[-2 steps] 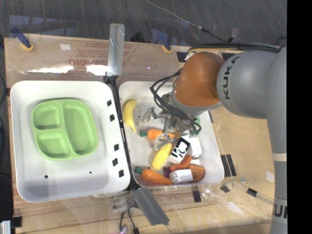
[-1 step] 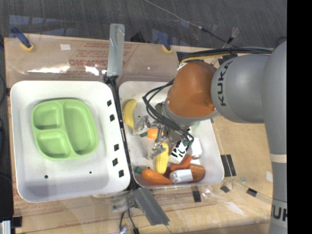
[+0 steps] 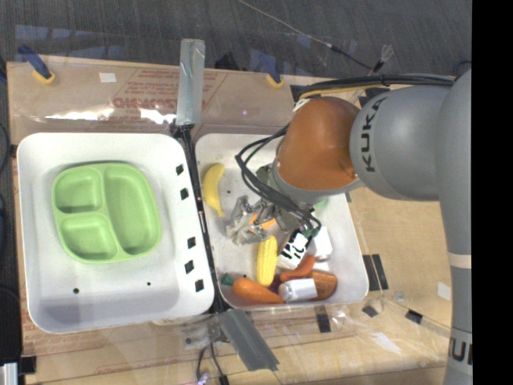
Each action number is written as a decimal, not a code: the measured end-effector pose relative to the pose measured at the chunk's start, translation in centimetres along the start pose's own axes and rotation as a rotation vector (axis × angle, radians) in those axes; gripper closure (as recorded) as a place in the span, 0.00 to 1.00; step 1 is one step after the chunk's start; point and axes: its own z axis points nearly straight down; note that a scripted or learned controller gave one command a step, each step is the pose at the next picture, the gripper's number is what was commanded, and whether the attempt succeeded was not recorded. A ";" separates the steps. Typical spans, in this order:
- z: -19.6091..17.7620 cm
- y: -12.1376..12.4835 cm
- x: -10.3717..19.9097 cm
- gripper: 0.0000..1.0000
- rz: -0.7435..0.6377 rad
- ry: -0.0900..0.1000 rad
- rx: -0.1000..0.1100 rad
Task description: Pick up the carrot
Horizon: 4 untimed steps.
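My bench (image 3: 401, 327) was tan wood under clear plastic sheeting (image 3: 104, 95), taped at its corners. Beyond its far edge lay dark grey carpet (image 3: 96, 6).

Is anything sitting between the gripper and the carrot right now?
Partly. The corn cob stands in the right bin between the gripper and the carrot, which lies against the bin's near wall.

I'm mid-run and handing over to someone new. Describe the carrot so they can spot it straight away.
Look in the right bin, the one the arm reaches into, at its near edge. The carrot lies flat in the near-left corner, just below the upright corn cob. It is a plain orange, tapered piece with a green stub at its left end, unlike the yellow corn and banana.
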 end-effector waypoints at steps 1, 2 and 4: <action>-17.1 -0.9 0.6 1.00 -0.159 -0.014 0.011; -16.6 -0.8 0.8 0.00 -0.158 -0.006 0.005; 1.1 -5.0 2.0 0.00 -0.110 0.000 -0.001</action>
